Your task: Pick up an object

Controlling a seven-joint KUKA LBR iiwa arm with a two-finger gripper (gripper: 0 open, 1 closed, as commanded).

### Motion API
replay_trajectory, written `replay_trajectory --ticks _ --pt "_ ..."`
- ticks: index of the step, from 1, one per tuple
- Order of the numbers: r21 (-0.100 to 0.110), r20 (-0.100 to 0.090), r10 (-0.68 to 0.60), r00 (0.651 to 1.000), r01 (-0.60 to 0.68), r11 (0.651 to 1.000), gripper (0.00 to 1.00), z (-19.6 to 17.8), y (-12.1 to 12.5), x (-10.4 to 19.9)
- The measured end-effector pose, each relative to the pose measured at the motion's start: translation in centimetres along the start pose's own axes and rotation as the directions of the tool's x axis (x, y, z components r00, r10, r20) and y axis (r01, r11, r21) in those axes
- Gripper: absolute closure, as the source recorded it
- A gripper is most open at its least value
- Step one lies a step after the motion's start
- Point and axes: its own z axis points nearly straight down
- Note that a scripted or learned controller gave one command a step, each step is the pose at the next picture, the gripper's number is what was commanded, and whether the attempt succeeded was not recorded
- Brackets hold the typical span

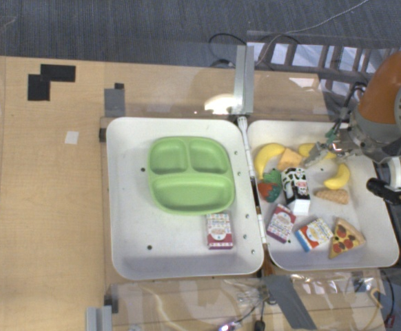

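Arm: we see the grey arm with its orange band reaching in from the right, over the far right corner of the right shallow white bin.
Gripper: the two-finger gripper hangs over the far part of that bin; its thin fingers look spread a little, with nothing between them that we can make out.
Near the gripper: a yellow toy banana lies just beside it, a second yellow curved fruit sits further left, and an orange wedge lies between them.
Middle of right bin: a black-and-white cow-patterned carton stands beside a red and green toy strawberry; a tan bread-like piece lies to its right.
Near side of right bin: a small pink box, a red, white and blue box and a toy pizza slice lie in a row.
Left bin: the left white bin holds a green three-compartment plastic tray, and a small pink carton lies just in front of it.
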Motion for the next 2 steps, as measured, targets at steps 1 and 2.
replay_trajectory --ticks 1,2 --pt "-0.006 0.003 -0.003 1.000 0.003 1.000 1.00 -1.09 0.32 0.00" --pt "-0.006 0.003 -0.003 1.000 0.003 1.000 0.00 -1.08 0.31 0.00"
